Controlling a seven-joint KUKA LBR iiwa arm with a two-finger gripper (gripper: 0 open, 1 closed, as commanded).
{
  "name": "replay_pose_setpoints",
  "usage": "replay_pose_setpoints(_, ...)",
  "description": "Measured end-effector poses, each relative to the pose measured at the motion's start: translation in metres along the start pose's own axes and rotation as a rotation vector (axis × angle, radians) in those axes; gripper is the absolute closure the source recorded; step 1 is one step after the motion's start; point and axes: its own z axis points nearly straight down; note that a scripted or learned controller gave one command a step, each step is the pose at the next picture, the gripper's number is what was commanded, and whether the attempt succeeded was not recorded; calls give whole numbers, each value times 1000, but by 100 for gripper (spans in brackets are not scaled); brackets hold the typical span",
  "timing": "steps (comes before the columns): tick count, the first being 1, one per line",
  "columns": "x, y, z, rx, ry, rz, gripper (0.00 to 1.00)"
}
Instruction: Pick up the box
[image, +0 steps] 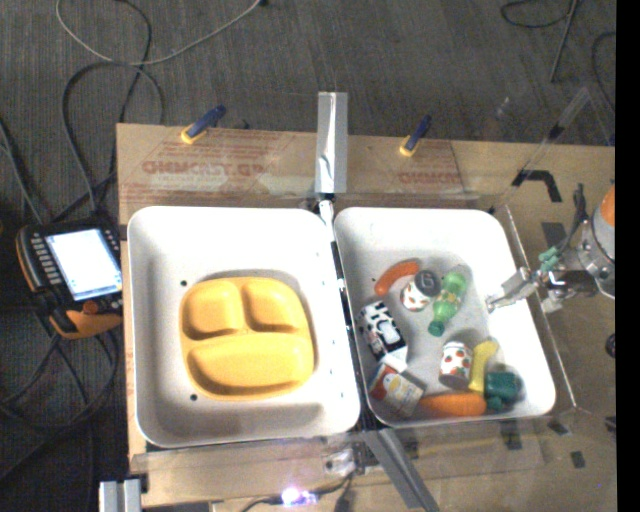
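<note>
A small black-and-white box (381, 328) lies in the right bin (520, 262), close to its left wall. A second small carton (399, 391), red and white, sits at the bin's front left. My gripper (507, 293) reaches in over the bin's right wall, at the end of the arm's wrist (575, 270). It hangs well to the right of both boxes, beside a green bottle (447, 298), with nothing visibly in it.
The right bin also holds an orange sausage shape (397, 272), a grey disc (428, 281), a red-and-white cup (455, 363), a yellow piece (482, 360), a green block (503, 388) and a carrot (452, 404). A yellow divided tray (247, 334) lies in the left bin (150, 300).
</note>
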Motion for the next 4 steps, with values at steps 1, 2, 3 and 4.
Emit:
replay_pose_setpoints(1,92,-6,-41,-3,-1,-529,0)
replay_pose_setpoints(2,35,39,18,-4,-3,-970,0)
replay_pose_setpoints(3,68,40,111,-2,-3,-1094,0)
replay_pose_setpoints(4,56,101,-83,-5,-6,-1213,0)
